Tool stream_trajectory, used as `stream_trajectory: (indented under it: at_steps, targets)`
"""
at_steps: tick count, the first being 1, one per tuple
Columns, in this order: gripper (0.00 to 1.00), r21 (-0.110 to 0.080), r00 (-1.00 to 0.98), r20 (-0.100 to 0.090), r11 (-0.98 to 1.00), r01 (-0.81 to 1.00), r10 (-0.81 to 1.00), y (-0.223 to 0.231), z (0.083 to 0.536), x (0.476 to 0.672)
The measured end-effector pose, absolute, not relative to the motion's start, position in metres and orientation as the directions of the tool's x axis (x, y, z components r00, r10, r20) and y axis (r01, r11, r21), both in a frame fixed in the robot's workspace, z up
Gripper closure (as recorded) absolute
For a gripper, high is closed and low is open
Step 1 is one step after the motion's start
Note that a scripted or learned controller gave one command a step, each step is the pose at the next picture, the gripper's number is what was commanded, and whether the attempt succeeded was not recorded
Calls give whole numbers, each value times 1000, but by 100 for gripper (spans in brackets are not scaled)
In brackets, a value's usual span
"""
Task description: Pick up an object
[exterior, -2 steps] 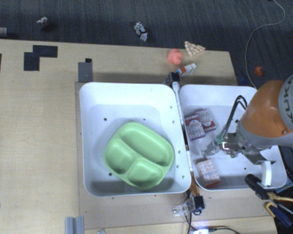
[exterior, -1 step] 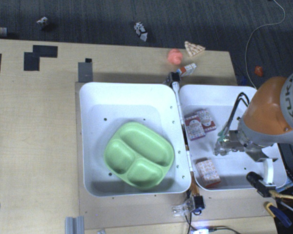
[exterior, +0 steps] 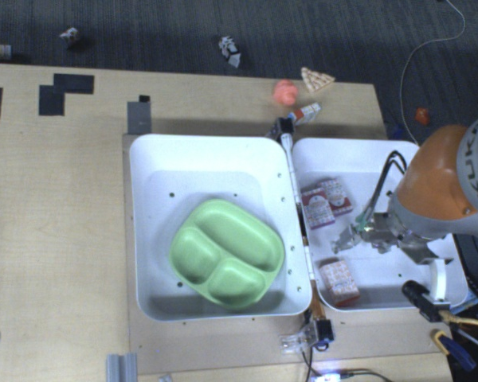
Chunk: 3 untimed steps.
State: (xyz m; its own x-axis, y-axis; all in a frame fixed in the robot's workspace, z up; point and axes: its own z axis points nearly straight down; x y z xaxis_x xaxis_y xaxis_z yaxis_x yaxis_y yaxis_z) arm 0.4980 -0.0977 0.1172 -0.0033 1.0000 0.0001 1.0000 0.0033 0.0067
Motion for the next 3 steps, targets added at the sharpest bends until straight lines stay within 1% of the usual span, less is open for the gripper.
stream_trajectory:
  at_steps: [1, 2, 3]
  targets:
    - [0, 9, 0, -2, 0, 1000, 1000, -85, 87, 489]
    - [100, 17, -1, -2, 1, 1000, 1000, -85, 99, 492]
    - [100, 6, -4, -1, 4, 1000, 1000, -119, 199, 547]
